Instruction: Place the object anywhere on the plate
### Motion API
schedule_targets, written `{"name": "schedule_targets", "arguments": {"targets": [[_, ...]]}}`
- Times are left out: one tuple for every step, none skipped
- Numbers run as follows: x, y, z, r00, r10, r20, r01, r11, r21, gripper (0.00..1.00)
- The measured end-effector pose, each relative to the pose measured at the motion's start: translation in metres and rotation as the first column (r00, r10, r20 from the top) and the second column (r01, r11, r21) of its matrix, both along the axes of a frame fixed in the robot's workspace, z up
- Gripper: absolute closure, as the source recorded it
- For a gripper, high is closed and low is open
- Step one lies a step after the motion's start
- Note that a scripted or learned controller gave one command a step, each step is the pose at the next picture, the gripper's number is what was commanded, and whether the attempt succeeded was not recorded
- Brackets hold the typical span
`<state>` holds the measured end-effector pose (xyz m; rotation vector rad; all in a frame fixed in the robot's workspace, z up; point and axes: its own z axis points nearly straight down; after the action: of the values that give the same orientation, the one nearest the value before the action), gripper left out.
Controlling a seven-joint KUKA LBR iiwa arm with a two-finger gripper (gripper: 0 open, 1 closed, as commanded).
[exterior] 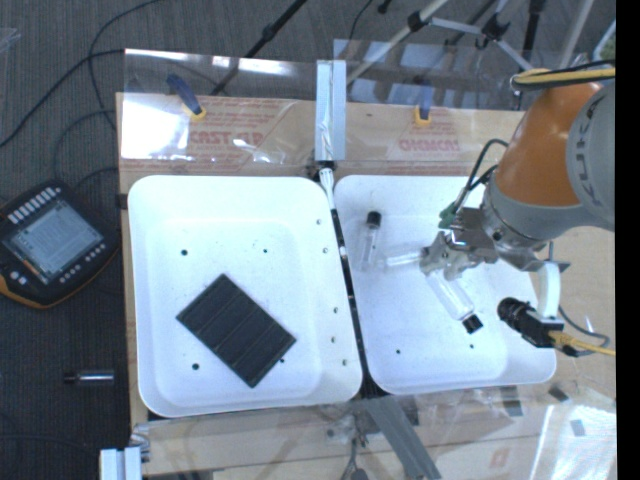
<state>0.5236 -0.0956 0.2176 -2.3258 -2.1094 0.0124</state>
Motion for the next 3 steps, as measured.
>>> {"name": "schedule_targets", "arguments": {"targets": [[0.051, 0.091, -0.038, 0.999, -0.032, -0.001, 0.032, 0.999, 0.002, 1.00], [0.076, 0.183, 0.047, 0.994, -0.106, 0.002, 0.106, 0.994, -0.001, 1.00], [0.124, 0.250, -0.047, 0.984, 0.179, 0.000, -0.179, 0.984, 0.001, 1.00]]}}
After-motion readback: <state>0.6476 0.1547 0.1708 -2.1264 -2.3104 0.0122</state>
